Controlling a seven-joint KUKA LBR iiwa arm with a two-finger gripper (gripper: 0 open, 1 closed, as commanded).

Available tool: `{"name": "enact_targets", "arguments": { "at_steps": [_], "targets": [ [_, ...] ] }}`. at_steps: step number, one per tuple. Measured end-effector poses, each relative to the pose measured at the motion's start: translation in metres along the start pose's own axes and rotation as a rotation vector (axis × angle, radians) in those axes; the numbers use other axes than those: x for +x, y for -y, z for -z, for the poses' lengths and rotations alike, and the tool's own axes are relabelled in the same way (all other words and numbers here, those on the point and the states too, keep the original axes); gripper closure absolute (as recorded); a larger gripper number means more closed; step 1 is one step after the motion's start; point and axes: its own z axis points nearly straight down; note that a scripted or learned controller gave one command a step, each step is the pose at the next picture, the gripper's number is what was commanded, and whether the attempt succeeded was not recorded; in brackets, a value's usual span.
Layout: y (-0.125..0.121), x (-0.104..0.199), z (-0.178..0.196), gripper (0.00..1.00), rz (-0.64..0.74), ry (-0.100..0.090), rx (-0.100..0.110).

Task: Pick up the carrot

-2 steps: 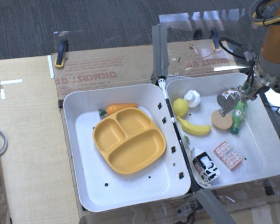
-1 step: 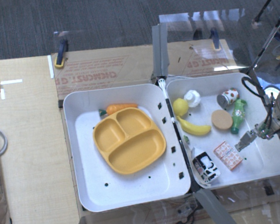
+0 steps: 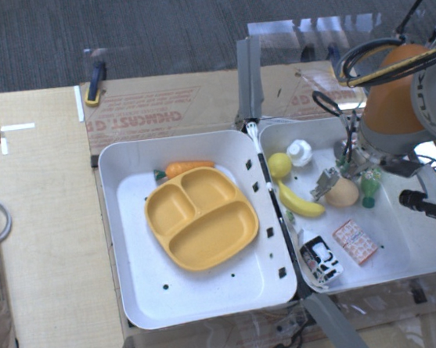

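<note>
Surface: bench covered in flattened brown cardboard (image 3: pixel 193 101), with pale wood board at the frame's left; dark grey carpet runs across the top of the frame.

Lower right, right bin (image 3: pixel 417 255): black-and-white packet (image 3: pixel 320 259) at the near left corner; red patterned sachet (image 3: pixel 355 240); banana (image 3: pixel 300 202); tan egg-shaped item (image 3: pixel 343 192); green item (image 3: pixel 369 187); lemon (image 3: pixel 279 166); small white bottle (image 3: pixel 300 151).

Gripper (image 3: pixel 326 184): in the right bin, just left of the tan item, above the banana's right end. Jaws: spread or closed cannot be told.

Centre, left bin (image 3: pixel 133 250): yellow three-compartment plate (image 3: pixel 201 218), tilted diagonally, compartments bare.

Carrot (image 3: pixel 189 166): left bin, lying flat against the plate's upper rim. Long axis runs left to right; green stem end points to frame left, orange tip to frame right.

Upper left: yellow-and-blue tool (image 3: pixel 96 83) on the cardboard edge.
</note>
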Motion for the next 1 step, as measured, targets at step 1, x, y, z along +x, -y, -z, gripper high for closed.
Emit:
{"name": "enact_targets", "arguments": {
  "at_steps": [1],
  "targets": [
    [0.0472, -0.0075, 0.026, 0.0, -0.07, -0.001, 0.001]
  ]
}}
